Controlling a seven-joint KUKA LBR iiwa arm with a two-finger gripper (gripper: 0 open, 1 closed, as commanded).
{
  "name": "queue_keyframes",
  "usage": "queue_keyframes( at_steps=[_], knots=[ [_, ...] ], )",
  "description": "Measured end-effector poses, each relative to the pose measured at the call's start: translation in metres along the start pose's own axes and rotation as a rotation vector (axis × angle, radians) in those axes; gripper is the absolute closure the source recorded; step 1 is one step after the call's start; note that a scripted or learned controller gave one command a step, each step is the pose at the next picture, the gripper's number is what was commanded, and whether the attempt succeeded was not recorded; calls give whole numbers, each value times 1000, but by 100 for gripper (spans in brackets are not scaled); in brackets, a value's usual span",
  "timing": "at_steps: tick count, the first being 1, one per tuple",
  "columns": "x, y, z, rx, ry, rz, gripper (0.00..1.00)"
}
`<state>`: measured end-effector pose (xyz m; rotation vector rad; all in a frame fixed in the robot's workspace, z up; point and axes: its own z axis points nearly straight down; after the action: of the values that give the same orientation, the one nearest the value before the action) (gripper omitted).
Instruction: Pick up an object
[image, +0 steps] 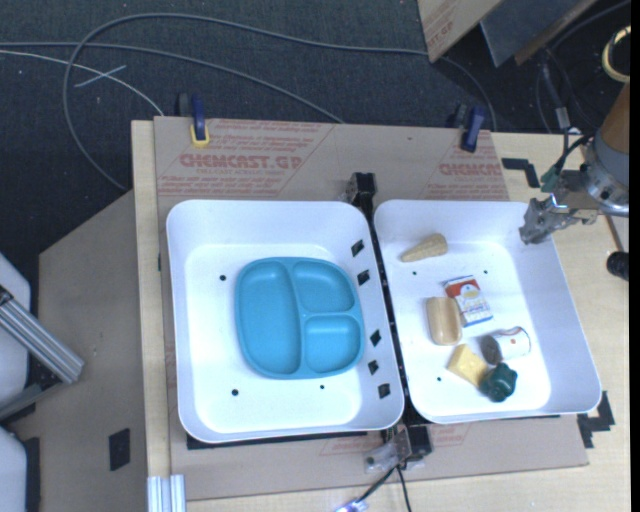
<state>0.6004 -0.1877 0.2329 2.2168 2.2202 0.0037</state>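
Up at the right bin's far right corner sits the pincer (537, 222), a small grey metal claw poised just over the rim, and from this angle I cannot tell how it stands, nor see anything in it. Behind it the grey arm (610, 170) comes in from the right.

Now the right shallow white bin (565, 330), where the pickings are. Nearest the far wall lies a pale tan cone-shaped piece (425, 248), well clear of the pincer. Below it, a small red-and-white carton (467, 299) rests tilted, just beside a beige loaf-shaped block (443, 320). Nearer the front, a white cup with a red band (512, 342) lies on its side, touching a dark brownish lump (491, 348). A yellow wedge (466, 364) sits just beside a dark teal rounded object (498, 382) near the front edge.

Across the divider, the left shallow white bin (190, 300) carries a light blue plastic plate with three compartments (299, 316), lying flat in the middle.

Both bins sit on a tan board (300, 150) with red lettering, held by a blue clamp (199, 120) at the far edge.
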Motion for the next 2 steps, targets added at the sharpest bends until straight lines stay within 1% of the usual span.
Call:
queue_keyframes(
  at_steps=[1, 2],
  knots=[
    [48, -2, -6, 5, 4, -4, 100],
    [92, 1, -9, 5, 3, -4, 100]
  ],
)
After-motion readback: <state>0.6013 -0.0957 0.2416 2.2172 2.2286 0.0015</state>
